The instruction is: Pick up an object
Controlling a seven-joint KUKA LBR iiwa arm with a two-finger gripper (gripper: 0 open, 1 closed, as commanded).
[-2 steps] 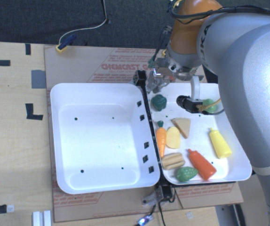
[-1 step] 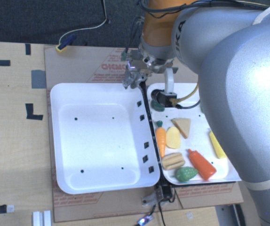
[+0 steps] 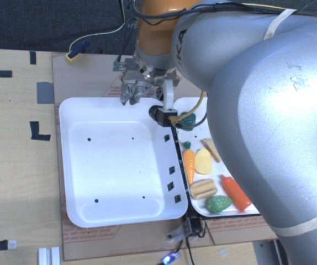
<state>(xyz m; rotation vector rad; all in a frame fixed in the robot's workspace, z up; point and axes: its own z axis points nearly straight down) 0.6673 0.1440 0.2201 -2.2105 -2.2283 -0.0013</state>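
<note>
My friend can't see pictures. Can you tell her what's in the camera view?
A big grey robot arm reaches in from the right, its gripper above the far edge of the left white bin. The right white bin holds toy food: an orange carrot, a yellow piece, a tan bread roll and a green vegetable.

The arm (image 3: 258, 70) is grey with an orange band (image 3: 161, 10). Both bins (image 3: 73, 148) are white; the left shows small black dots. In the right bin: an orange carrot (image 3: 189, 164), a pale yellow piece (image 3: 203, 162), a tan bun (image 3: 202, 189), a green piece (image 3: 218, 203), a red-orange piece (image 3: 236, 192). The tabletop (image 3: 15, 164) is beige with dark marks.
</note>
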